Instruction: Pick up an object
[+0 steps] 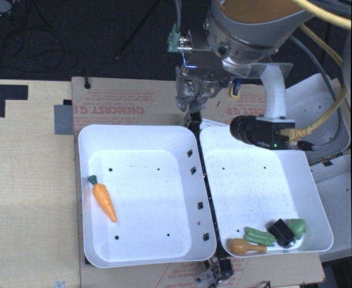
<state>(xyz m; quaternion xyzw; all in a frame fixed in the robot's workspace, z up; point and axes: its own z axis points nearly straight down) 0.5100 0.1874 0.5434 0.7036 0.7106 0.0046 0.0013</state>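
Observation:
An orange toy carrot [104, 201] with a green top lies near the left wall of the left bin [134, 138]. In the near right corner of the right bin [259, 161] sit a tan pear-shaped toy [245, 246], a green pod-like toy [259, 236], a black block [282, 233] and a green rounded toy [297, 226], all close together. My gripper [192, 102] hangs above the far edge of the bins, over the divide between them, well away from every object. Nothing shows between its fingers.
A cardboard sheet [134, 104] lies under the bins. A black cylindrical unit [256, 131] juts over the far edge of the right bin. Cables run behind the arm at the back.

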